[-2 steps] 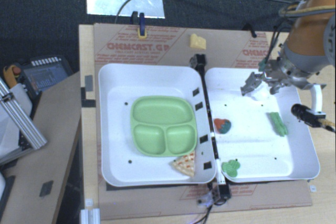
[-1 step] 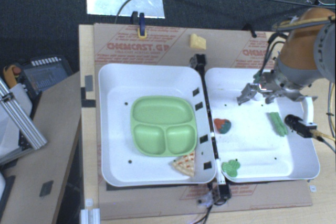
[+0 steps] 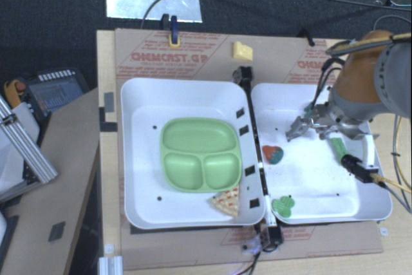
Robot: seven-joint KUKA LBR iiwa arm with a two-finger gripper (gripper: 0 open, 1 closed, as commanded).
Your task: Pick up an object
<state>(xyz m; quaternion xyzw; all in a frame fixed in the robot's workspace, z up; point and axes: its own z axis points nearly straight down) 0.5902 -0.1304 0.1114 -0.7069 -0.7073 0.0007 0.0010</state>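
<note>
We see two shallow white plastic bins (image 3: 193, 90) on the worktop, the left one bearing a pale green three-compartment plate (image 3: 198, 152) and a pizza-slice toy (image 3: 226, 201). In the right bin our gripper (image 3: 297, 131) hovers with nothing between its parted fingers, near the small red-and-green strawberry-like toy (image 3: 273, 154). We judge it should centre over that toy, descend straight, then close.
</note>
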